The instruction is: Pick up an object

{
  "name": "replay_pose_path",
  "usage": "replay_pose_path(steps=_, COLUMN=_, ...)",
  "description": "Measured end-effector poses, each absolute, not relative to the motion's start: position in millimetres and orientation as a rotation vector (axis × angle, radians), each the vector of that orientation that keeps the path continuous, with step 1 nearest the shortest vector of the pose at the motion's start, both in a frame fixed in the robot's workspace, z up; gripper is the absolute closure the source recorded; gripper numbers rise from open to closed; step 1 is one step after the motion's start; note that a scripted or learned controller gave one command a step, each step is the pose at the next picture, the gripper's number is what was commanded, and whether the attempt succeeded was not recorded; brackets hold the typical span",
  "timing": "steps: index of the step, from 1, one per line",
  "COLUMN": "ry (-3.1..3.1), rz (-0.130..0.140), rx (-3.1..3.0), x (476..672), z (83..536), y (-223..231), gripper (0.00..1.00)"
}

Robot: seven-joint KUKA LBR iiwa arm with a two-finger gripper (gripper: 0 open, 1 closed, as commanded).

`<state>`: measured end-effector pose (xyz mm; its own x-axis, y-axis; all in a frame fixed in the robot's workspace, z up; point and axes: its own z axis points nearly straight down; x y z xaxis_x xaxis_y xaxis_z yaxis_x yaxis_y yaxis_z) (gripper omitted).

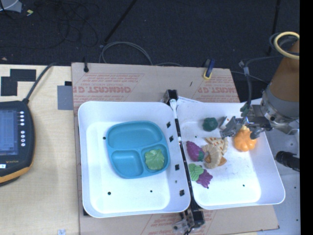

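A cardboard sheet under the bins carries red lettering, printed upside down in the upper middle of the frame. It seems to read "CHEMCREST, C.P.", though not for certain. More red print on the sheet's lower edge is too small to read.

My arm comes in from the right, with the orange band sitting above my grey wrist. My gripper stretches out leftward, angled down low, right of the scene's middle.
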<state>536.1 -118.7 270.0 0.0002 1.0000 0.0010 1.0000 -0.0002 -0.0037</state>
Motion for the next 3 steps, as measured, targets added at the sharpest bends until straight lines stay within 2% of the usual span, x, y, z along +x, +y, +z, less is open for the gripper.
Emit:
replay_pose_path(steps=1, ry=-2.217, rz=0.008, rx=-2.218, x=586.4, z=144.3, y=-160.7, gripper=0.00)
replay_pose_path(steps=2, ry=-2.219, rz=0.005, rx=-2.217, x=567.7, z=84.2, y=-134.4, gripper=0.00)
replay_pose_path(steps=3, ry=-2.210, rz=0.004, rx=-2.227, x=568.3, z=97.3, y=-137.1, gripper=1.00)
